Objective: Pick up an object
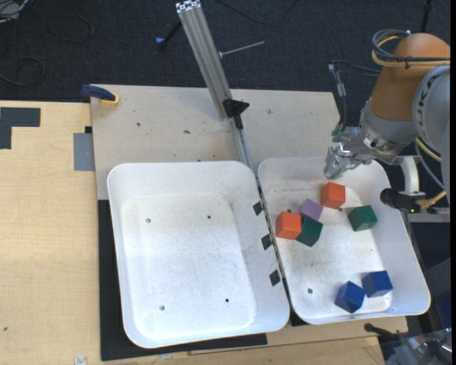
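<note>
Jaws point(337, 167) hover above orange cube point(333, 195), corner-on with no long axis; their spread is unclear.

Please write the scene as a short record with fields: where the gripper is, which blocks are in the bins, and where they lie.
gripper: over the far part of the right bin, just above an orange block
middle cluster: second orange block, purple block and dark green block, close together
green block: alone, near the right wall
blue blocks: near corner, side by side
left bin: white, with dark specks
</note>
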`<state>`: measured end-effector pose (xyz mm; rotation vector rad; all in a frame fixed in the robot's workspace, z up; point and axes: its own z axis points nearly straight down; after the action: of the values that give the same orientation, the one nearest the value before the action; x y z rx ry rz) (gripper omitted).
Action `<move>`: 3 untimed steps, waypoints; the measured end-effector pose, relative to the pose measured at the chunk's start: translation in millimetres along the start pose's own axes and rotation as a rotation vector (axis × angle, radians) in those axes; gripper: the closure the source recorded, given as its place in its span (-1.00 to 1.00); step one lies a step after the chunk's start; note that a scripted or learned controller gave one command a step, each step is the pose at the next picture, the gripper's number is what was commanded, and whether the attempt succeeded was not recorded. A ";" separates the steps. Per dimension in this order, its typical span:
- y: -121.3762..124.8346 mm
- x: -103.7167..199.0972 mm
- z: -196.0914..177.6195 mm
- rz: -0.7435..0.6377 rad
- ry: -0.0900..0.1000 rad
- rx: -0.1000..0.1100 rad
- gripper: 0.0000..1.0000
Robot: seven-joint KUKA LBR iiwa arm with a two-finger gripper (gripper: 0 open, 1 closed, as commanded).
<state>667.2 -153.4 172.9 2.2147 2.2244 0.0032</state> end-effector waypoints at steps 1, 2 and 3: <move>0.1 0.0 -43.2 -0.001 0.000 -0.001 1.00; -4.1 7.5 -94.1 -0.002 0.000 -0.001 1.00; -4.5 60.6 -95.0 0.000 0.003 0.006 1.00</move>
<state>662.1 -92.7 267.9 2.2193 2.2285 0.0002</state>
